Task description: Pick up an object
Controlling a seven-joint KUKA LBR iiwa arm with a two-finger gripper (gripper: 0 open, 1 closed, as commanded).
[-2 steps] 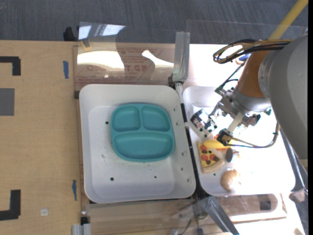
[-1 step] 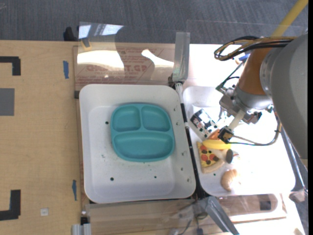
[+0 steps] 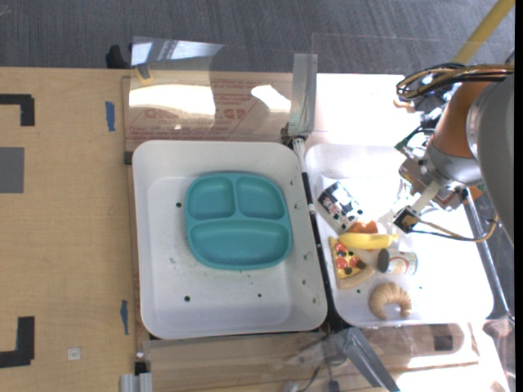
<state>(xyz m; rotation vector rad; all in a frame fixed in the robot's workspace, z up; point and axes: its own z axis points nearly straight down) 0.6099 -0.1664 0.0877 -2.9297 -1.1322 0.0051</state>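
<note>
The grey rounded metal arm is showing a smooth, matte shell. A broad orange band is ringing it above the wrist. Thin dark and orange cables are looping over that band, and a silver-grey wrist collar is sitting below it.

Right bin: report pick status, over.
Pincer above right bin, right of banana; nothing seen held. Banana, pizza slice, croissant lying in bin. Printed box beside banana, not covering.
</note>
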